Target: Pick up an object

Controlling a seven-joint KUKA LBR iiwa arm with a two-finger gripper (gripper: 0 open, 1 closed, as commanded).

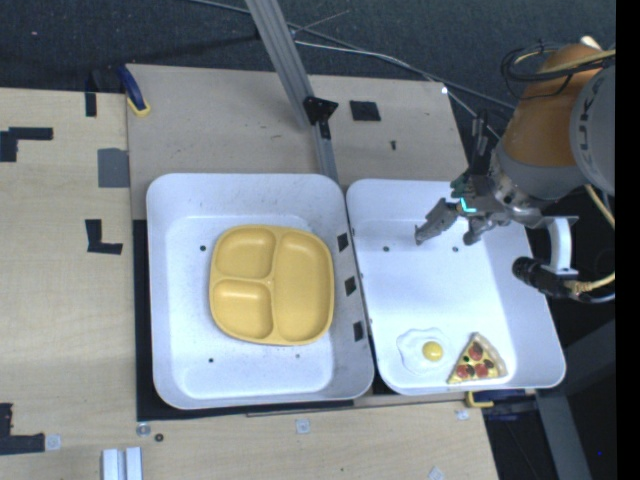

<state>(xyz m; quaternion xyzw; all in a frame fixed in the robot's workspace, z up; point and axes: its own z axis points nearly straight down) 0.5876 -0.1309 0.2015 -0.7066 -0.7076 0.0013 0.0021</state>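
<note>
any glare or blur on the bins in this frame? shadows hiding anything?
Camera view: lighting is even, both white bins bright but not blown out; the yellow divided plate shows soft sheen; the claw casts a faint shadow on the right bin floor; fried egg and pizza slice are small but sharp.

egg [424,350]: white with a yellow yolk, flat, well below the gripper [452,231]
pizza [477,360]: red-topped wedge, flat, just right of the egg
</note>
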